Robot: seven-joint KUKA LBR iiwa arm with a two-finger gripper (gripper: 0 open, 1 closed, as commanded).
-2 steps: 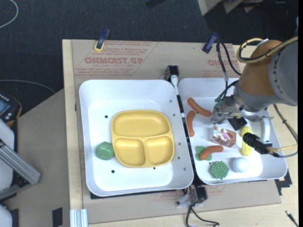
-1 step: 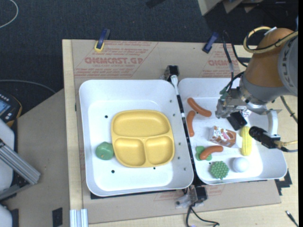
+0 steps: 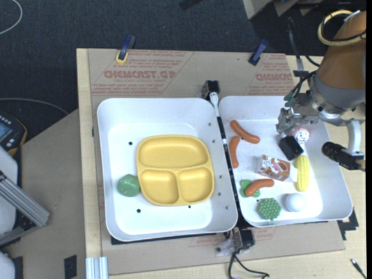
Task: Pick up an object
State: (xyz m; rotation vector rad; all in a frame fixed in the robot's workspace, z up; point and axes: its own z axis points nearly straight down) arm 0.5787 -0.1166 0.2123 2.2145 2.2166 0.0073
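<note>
The right bin (image 3: 256, 110) holds several toy foods: two orange sausages (image 3: 244, 132) (image 3: 233, 151), a yellow corn cob (image 3: 301, 172), a white ball (image 3: 295, 202), a knobbly green piece (image 3: 268, 208), a red piece with a green end (image 3: 257, 186) and a brown-and-white strip (image 3: 274, 166). A small white die with red dots (image 3: 301, 136) lies near the bin's upper right. My gripper (image 3: 290, 144) is low over that corner, just left of the die and above the corn. Nothing can be seen held in it.
The left bin (image 3: 110, 132) holds a yellow divided plate (image 3: 174, 168) and a green round piece (image 3: 128, 185) beside it. The arm's grey body (image 3: 340, 92) covers the right bin's far right corner. Clamps (image 3: 124, 49) sit on the board's back edge.
</note>
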